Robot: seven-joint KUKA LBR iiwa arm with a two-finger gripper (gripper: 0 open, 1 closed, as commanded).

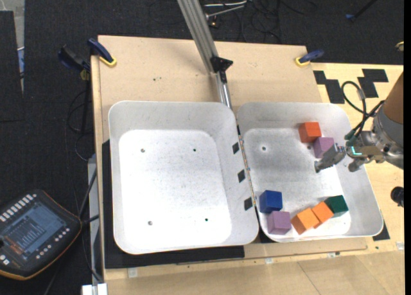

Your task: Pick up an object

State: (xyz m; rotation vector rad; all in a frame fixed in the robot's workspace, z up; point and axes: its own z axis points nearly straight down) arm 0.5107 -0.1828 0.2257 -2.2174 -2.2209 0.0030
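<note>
Claw spread open over right bin beside lilac block, gripping nothing; pick-up not yet made.

arm: cut off by right edge, only wrist end was seen
gripper: small & blurred, finger state couldn't be told
purple block: lower part partly hidden behind gripper, contact w/ it unclear
teach pendant: cut by left edge, screen text too small to read
checker marker: partly covered by cable & arm
</note>
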